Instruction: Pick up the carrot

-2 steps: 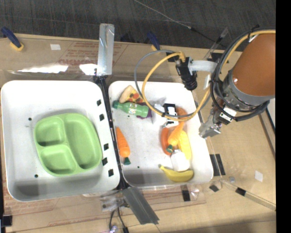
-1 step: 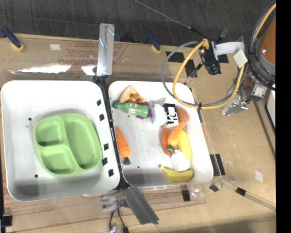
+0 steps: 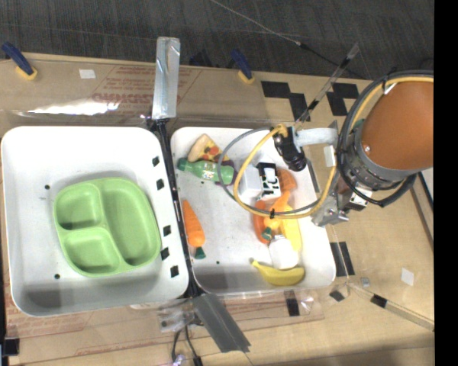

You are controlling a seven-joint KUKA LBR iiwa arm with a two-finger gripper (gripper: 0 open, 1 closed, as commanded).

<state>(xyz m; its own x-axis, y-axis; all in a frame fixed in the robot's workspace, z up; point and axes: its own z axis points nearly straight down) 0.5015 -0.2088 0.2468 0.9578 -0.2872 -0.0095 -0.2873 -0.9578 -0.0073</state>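
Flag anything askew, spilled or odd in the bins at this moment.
Nothing looks spilled or damaged. The carrot lies flat against the right bin's left wall, apart from the toy food heaped under the claw. The green tray sits squarely in the left bin.

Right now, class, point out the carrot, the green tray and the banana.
carrot [image 3: 192, 221]: camera view, middle of its orange body.
green tray [image 3: 107, 227]: camera view, its central divider.
banana [image 3: 277, 274]: camera view, middle of its curve.

Carrot [image 3: 192, 224] lies in right bin [image 3: 227, 264] — left side.
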